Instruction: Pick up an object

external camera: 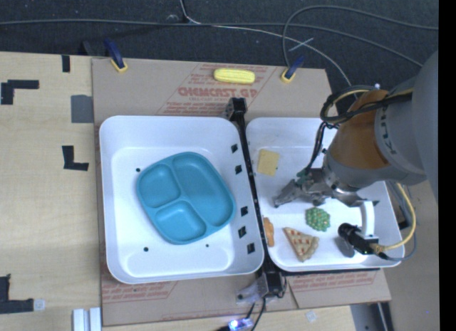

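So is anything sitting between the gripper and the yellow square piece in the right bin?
Nothing visible does. The gripper hangs just below the yellow square piece, with bare bin floor between them. The green lump lies off to the other side.

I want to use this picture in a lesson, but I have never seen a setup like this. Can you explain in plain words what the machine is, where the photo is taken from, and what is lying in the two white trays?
The photo comes from one fixed camera above a bench, looking down at a slant. The grey machine with the orange band is a robot arm reaching in from the right. At its tip is a two-finger gripper, low over the right bin. Nothing can be seen between its fingers.

The left bin holds a blue divided plate. The right bin holds toy foods: a pale yellow cheese piece, a green bumpy broccoli-like piece, a pizza slice, and a small orange piece by the bin's left wall. A yellow corn cob lies on the cardboard behind the bins.
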You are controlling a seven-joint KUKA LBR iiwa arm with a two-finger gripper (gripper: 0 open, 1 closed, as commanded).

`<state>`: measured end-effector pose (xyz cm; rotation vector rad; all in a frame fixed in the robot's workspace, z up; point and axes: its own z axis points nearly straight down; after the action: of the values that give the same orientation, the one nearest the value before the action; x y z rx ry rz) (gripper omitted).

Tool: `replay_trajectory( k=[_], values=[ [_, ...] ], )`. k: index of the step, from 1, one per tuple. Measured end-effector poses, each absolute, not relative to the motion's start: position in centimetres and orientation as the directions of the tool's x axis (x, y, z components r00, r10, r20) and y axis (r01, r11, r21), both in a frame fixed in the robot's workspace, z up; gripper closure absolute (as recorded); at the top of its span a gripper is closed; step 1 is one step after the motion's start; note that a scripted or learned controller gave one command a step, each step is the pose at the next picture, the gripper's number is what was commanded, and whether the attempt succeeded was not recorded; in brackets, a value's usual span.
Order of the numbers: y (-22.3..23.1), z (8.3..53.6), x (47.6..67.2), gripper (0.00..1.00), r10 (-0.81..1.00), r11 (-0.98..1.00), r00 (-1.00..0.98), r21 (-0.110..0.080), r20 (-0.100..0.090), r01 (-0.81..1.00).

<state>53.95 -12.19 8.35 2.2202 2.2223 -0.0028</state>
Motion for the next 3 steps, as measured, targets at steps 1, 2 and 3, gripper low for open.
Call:
replay_trajectory(
  k=[1,2,3],
  values=[
    [-12.2,9.6,54.0,1.0,1.0,0.001,-0.001,0.001,-0.002,1.0],
    [-13.0,14.3,53.6,1.0,1.0,0.0,0.0,0.002,-0.001,1.0],
    [-13.9,19.4,54.2,1.0,1.0,0.001,-0.001,0.003,-0.001,1.0]
  ],
)
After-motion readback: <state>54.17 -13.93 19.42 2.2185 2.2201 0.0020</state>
